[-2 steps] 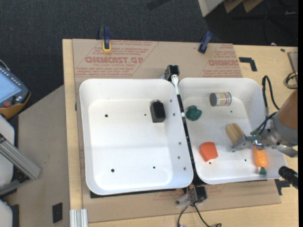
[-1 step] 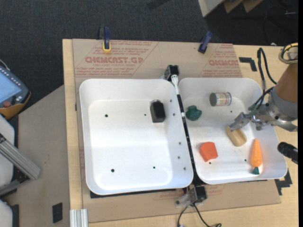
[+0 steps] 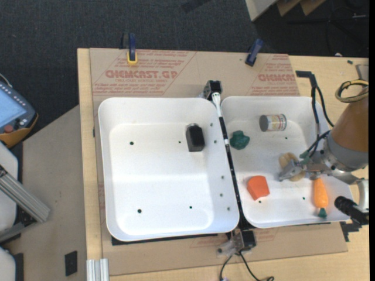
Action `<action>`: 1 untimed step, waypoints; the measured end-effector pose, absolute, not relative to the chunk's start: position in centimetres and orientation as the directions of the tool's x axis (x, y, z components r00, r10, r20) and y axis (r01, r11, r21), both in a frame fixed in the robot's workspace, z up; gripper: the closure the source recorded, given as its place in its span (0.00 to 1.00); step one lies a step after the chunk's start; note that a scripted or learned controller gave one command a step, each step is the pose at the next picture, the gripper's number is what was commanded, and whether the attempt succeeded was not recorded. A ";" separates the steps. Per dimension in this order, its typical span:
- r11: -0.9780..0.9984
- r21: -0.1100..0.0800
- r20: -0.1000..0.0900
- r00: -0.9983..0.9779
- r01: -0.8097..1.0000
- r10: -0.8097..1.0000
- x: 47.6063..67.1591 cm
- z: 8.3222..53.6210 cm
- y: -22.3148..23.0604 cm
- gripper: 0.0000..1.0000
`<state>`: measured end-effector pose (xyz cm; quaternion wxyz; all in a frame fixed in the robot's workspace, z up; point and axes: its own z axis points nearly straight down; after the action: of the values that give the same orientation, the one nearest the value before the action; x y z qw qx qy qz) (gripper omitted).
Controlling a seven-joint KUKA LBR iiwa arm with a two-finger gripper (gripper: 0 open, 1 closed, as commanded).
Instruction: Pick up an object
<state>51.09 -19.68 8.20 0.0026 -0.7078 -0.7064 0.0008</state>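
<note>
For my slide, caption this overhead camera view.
Grey arm reaches into right white bin beside orange block; black block sits left.

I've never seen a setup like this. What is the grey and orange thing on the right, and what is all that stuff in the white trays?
You are looking down from a fixed camera above a bench. The grey and orange thing is a robot arm reaching in; its tool is low in the right bin, beside a tan object. I cannot tell whether it grips anything. That bin also holds an orange block, a carrot, a green lump and a small can. The left bin holds one black block.
</note>
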 end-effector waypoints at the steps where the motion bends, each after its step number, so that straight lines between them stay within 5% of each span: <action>1: 0.005 0.005 -0.001 -0.005 1.000 1.000 55.8 8.5 -17.2 0.00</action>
<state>55.84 -17.24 8.49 -0.0021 -0.7054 -0.7088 -0.0014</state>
